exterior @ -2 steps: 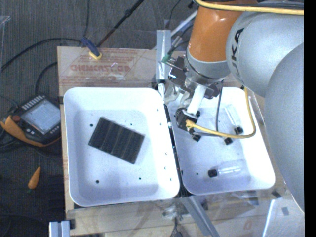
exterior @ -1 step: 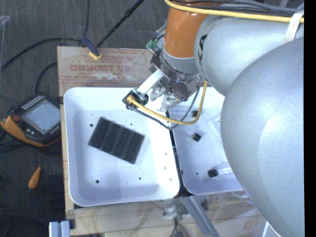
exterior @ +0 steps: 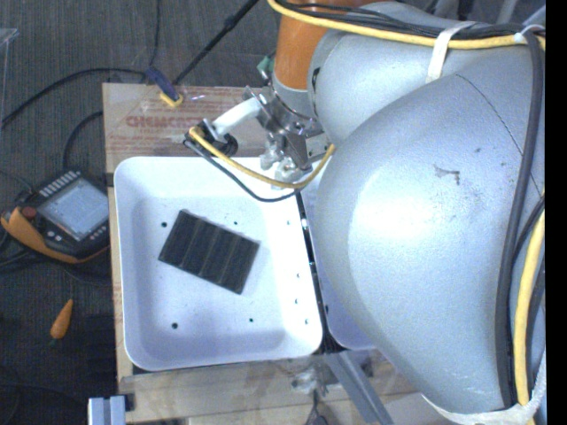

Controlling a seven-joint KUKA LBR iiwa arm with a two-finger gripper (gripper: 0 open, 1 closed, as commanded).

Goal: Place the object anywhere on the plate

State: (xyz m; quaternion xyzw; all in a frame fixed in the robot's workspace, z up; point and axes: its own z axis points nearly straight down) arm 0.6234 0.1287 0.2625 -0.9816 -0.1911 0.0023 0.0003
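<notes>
A black ribbed rectangular plate (exterior: 209, 251) lies flat and slightly turned in the middle of the left white bin (exterior: 142, 326). My gripper (exterior: 283, 161) hangs over the far right corner of that bin, up and to the right of the plate and apart from it. It points downward, and its tip is small and partly masked by cables. I cannot make out any object at its tip. The grey arm (exterior: 425, 220) with its orange band (exterior: 306, 16) covers the right bin.
A yellow and a black cable (exterior: 239, 171) loop from the wrist over the bin's far edge. A teach pendant (exterior: 66, 215) and an orange tool (exterior: 60, 319) lie on the floor to the left. A wooden board (exterior: 151, 122) sits behind the bin.
</notes>
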